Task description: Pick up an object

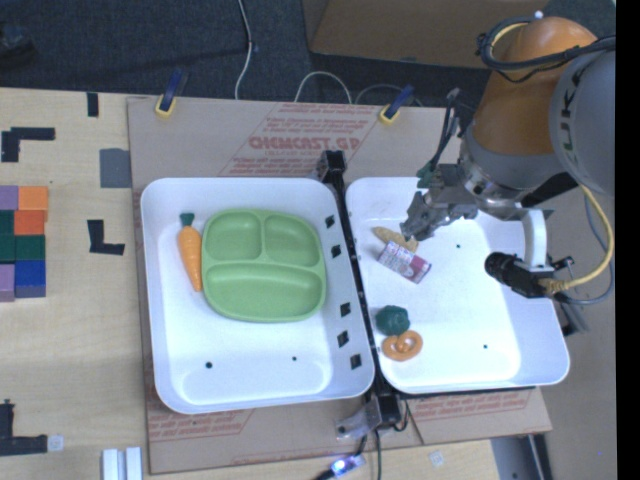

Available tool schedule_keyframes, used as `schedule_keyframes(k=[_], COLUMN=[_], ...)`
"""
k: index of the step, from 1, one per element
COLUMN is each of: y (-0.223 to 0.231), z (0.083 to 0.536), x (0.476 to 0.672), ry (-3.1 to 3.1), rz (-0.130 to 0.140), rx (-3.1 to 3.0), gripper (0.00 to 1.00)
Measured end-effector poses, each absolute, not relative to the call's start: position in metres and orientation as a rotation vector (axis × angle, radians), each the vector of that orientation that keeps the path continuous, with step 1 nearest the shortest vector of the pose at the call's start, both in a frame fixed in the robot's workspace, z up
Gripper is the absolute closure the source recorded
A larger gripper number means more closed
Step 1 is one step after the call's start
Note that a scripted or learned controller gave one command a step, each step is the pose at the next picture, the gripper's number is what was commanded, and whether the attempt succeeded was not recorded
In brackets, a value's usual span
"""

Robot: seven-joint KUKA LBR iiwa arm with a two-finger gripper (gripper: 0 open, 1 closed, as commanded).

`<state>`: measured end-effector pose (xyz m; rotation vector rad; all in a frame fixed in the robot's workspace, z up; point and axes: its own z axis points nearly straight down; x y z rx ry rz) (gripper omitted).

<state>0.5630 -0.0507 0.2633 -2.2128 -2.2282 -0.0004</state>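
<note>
In the right bin (500,368) lie a small tan piece (391,235), a pink and white packet (405,262), a dark green lump (392,319) and an orange ring-shaped toy (404,345). My gripper (418,224) hangs over the upper left part of that bin, just right of the tan piece and above the packet. Nothing shows between its tips. The left bin (240,388) holds a green divided plate (264,266) and a toy carrot (189,255) beside it.
A black divider (343,268) runs between the two bins. Coloured blocks (24,243) sit at the bench's far left. The arm's grey body and cables (545,258) hang over the right bin's right side.
</note>
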Motion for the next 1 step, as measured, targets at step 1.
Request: schedule_keyframes(k=[1], y=[0.0044], z=[0.2625], x=[0.5760], ry=[-2.226], rz=[0.002], rx=[-2.216], gripper=[1.00])
